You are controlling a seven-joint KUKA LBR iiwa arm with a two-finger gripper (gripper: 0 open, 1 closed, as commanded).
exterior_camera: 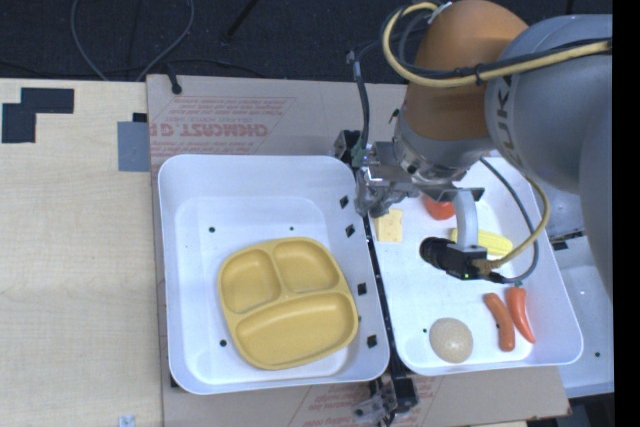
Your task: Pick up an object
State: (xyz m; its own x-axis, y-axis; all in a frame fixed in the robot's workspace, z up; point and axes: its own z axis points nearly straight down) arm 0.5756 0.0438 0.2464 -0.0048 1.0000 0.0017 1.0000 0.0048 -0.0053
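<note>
Pale-yellow flat square slice [388, 225]: lay flat on the floor of the right white bin [560, 335], toward its 10 o'clock corner, close against the wall shared with the left white bin [190, 215]. Looked thin, light and probably soft, like toy cheese. Judged awkward to pinch from above, with little height to grip; best taken across two opposite edges, with care not to slide it into the wall.

Tool [374, 191]: hung just at 11 o'clock of the slice, over the divide between the bins, under the grey arm's orange band [465, 65]. Could not tell whether wide or narrow; saw nothing held.

Elsewhere in the right bin: beige egg-shaped ball [451, 339] at 6 o'clock, two orange-red sausage shapes [508, 317] at 4 o'clock, yellow curved piece [490, 242] near the middle. Seemed rounder and easier to grip, but farther from the tool. Yellow divided plastic plate [288, 300] rested in the left bin.
</note>
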